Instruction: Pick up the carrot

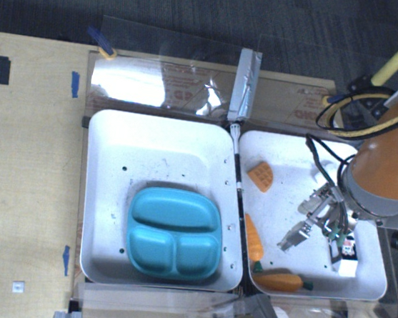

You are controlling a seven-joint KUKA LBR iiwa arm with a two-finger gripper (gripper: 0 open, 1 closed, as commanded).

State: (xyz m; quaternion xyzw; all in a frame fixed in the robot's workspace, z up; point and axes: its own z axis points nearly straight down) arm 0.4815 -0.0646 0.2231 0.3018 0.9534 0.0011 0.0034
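Far left of the frame, the tabletop [22,190] lies bare wood. Moving right, the left bin [115,137] carries a blue divided tray [174,232] low in its floor. Across the divider, the right bin [285,158] has an orange waffle-like piece [260,175] near its upper left. Below that, one carrot [252,239] leans against the bin's left wall, and a second carrot [279,279] lies along the bottom wall. Further right, the tool [315,223] hangs mid-bin, fingers parted, nothing between them, apart from both carrots. The risk I see: both carrots hug the walls, so a descending finger could strike the rim or nudge a carrot sideways and close on air.
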